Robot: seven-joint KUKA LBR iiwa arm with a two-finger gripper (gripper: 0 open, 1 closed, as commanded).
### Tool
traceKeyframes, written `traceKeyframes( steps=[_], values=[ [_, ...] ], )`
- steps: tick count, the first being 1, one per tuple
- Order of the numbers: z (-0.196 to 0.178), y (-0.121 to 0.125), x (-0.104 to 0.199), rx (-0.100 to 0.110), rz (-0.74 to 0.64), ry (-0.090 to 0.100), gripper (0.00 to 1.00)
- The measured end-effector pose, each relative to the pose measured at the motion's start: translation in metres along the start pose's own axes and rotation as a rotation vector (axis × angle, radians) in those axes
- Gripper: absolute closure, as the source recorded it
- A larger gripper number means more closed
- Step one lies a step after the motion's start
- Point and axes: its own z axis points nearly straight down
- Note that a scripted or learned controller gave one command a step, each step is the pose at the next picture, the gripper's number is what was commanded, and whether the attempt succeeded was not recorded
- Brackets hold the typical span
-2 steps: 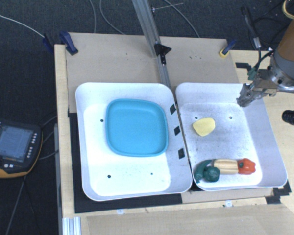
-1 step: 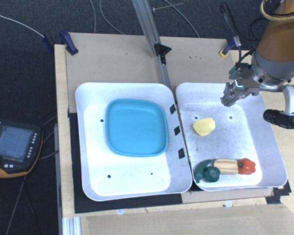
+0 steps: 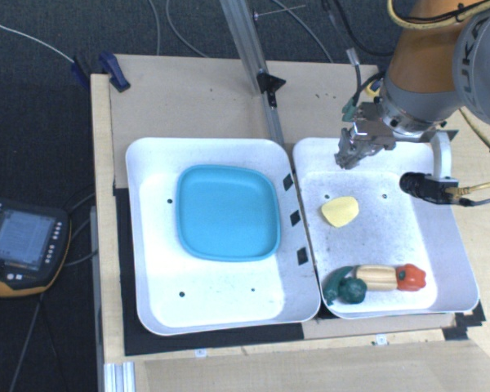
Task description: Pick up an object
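My gripper hangs over the far left part of the right bin, pointing down. A pale yellow rounded piece lies on the bin floor just below and in front of the gripper, apart from it. Along the near edge of the same bin lie a dark green object, a tan cylinder and a red object in a row. No object shows between the gripper's tips.
The left bin holds a light blue square plate. A metal pole rises behind the bins. A black camera unit juts off the arm over the right bin. A handheld pendant lies far left.
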Motion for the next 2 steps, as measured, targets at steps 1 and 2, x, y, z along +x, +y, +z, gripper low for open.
traceKeyframes(
  steps=[1, 2],
  values=[
    [0.001, 0.006, 0.046, 0.001, 0.002, 0.0, 1.0],
    [0.015, 0.022, 0.091, 0.002, 0.002, -0.001, 1.0]
  ],
)
